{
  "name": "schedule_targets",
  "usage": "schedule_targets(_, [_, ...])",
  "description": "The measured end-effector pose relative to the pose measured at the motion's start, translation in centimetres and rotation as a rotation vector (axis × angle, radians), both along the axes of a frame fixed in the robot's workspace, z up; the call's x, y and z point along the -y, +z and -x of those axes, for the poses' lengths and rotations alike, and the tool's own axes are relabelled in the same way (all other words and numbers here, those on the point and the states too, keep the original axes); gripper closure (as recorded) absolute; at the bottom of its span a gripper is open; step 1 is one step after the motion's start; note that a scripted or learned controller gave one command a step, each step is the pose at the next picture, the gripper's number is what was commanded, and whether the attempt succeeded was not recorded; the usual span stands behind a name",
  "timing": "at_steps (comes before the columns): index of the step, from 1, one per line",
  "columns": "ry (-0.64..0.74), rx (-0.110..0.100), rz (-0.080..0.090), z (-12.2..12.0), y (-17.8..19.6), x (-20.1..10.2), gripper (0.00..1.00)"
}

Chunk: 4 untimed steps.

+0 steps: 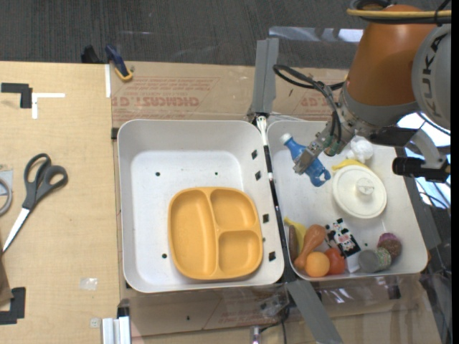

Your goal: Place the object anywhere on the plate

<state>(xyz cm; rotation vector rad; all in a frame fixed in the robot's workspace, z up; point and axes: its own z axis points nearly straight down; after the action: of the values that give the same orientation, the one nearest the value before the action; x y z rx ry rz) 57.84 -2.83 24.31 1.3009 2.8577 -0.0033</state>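
From my remote station, I see the jaws (313, 156) clamped on a blue bottle (305, 161) above the right bin (412, 224). The bottle's long axis runs diagonally, white cap up-left toward the divider, base down-right beside a white lidded pot (359, 190). The yellow compartment plate (215, 232) lies in the left bin (140, 192), well apart from the bottle.
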Motion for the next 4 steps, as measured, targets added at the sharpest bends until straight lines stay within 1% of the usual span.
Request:
schedule_targets(1, [0.088, -0.002, -0.002, 3.3, -4.2, -6.6, 1.00])
schedule_targets(2, [0.173, -0.003, -0.002, 7.4, -5.2, -12.0, 1.00])
schedule_targets(3, [0.172, -0.003, -0.002, 7.3, -5.2, -11.9, 0.00])
schedule_targets(4, [0.169, -0.001, -0.001, 7.2, -4.3, -11.8, 1.00])
